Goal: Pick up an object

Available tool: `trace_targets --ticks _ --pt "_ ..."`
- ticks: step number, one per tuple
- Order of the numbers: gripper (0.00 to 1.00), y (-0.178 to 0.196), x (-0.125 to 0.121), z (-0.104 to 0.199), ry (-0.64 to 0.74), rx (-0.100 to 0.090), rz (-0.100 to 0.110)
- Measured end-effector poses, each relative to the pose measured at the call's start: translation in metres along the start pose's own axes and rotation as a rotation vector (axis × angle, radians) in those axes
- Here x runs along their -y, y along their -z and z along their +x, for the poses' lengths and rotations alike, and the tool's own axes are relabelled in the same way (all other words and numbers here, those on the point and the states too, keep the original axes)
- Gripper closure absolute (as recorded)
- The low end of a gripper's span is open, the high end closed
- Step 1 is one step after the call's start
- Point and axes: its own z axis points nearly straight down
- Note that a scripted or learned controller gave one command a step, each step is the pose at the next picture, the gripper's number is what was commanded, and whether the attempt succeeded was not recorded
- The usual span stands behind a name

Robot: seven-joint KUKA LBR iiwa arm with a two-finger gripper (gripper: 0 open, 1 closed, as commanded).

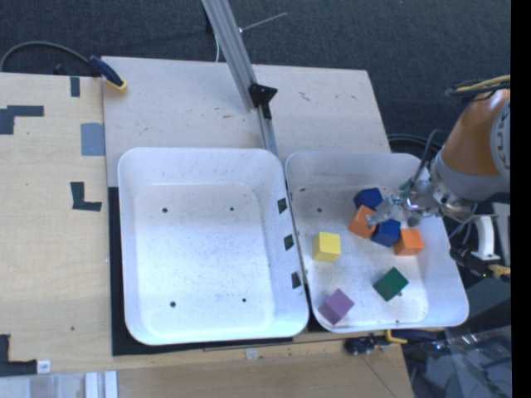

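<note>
Soft, even light falls from above, so the two white bins look bright without harsh glare. Shadows stay faint. The picture is somewhat grainy and soft, with small details blurred.

A robotics lab or test cell: a plywood bench on dark carpet carries 2 white bins left of the gripper, with tape marks, loose cables and an aluminium camera mast farther left.
</note>
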Motion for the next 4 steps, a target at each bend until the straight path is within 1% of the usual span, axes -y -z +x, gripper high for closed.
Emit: trace_targets --ticks 1,2,3,4 --pt "0.0 -0.011 -0.006 -0.001 0.002 0.005 -0.019" --pt "1.0 0.0 -0.008 -0.002 0.002 0.007 -0.026" --pt "1.0 0.063 -0.007 0.001 0.002 0.002 -0.009" --pt "1.0 0.127 -0.009 0.003 0.003 0.002 -0.01"
